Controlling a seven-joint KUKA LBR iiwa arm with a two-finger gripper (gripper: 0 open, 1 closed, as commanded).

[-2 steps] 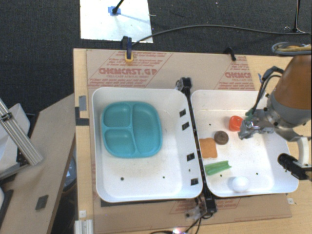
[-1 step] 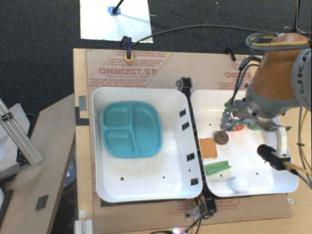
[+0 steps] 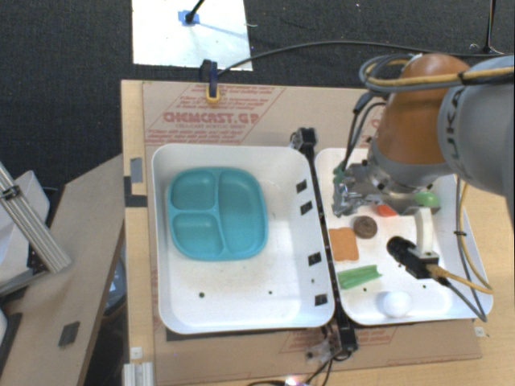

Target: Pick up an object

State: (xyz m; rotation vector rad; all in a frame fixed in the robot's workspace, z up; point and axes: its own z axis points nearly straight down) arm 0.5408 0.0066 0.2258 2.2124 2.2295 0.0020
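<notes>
Small round flat dark-brown disc near the right white bin's centre, flat orange rectangular piece beside it, metal two-finger gripper just above

Two bins, one teal plate

In the right bin before me lie a brown disc, an orange slab by its left edge, a green strip, and a white ball near the front edge.
</notes>
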